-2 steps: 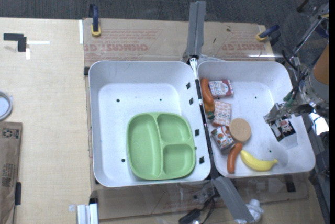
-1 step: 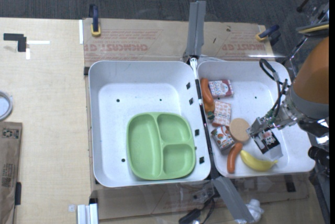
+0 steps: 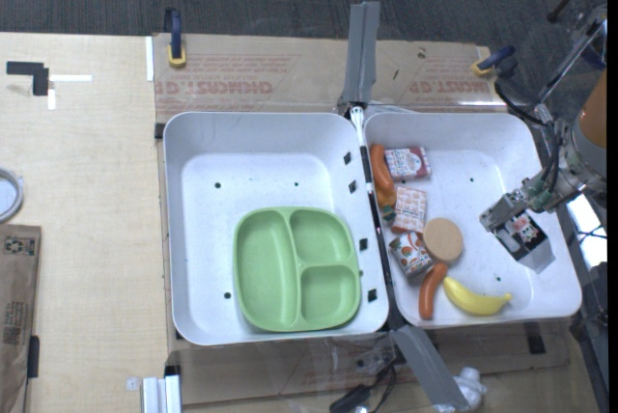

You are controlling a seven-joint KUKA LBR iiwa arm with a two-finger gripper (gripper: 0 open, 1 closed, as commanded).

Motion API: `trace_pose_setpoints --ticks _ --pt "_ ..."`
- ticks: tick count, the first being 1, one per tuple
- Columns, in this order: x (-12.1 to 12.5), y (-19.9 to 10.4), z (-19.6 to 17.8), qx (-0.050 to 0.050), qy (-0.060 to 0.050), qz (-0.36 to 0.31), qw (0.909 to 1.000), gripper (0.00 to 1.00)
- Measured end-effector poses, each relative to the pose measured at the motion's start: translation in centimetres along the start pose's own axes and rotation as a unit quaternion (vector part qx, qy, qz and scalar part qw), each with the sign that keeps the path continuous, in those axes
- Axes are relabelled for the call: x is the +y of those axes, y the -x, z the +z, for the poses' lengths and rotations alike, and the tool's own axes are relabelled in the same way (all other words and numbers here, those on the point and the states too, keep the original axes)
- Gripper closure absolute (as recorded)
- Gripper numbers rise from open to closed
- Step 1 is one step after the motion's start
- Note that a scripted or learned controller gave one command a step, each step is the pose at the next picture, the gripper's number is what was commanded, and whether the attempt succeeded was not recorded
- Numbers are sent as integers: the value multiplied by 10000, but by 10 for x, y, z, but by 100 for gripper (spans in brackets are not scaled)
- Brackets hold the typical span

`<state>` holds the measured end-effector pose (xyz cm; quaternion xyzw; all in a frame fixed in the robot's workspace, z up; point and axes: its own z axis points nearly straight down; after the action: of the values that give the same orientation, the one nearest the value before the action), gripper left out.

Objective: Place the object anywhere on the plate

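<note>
Near the right wall of the right bin [image 3: 541, 151], the gripper [image 3: 509, 211] hangs above a small black-and-white package [image 3: 526, 237]; its finger state cannot be determined. Along that bin's left wall lie snack packets [image 3: 407, 163], a round brown disc [image 3: 444, 239], an orange sausage [image 3: 431, 290] and a banana [image 3: 475, 297]. The green plate [image 3: 294, 268] sits toward the left bin's [image 3: 193, 208] front edge.

The arm [image 3: 591, 126] is grey with an orange patch at about 3 o'clock in the view. Thin dark cables run along it. Its gripper [image 3: 517, 223] is a boxy grey-and-black block bearing a white face with small red and black markings.
</note>
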<state>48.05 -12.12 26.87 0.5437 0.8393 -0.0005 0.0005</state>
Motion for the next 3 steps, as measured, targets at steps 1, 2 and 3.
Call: trace_pose_setpoints --ticks 1,2,3 --pt "80 -99 67 11 -24 1003 9949 100" --pt "82 -190 74 11 -15 -1193 9929 100" --pt "82 -190 74 9 -13 -1192 9929 0"
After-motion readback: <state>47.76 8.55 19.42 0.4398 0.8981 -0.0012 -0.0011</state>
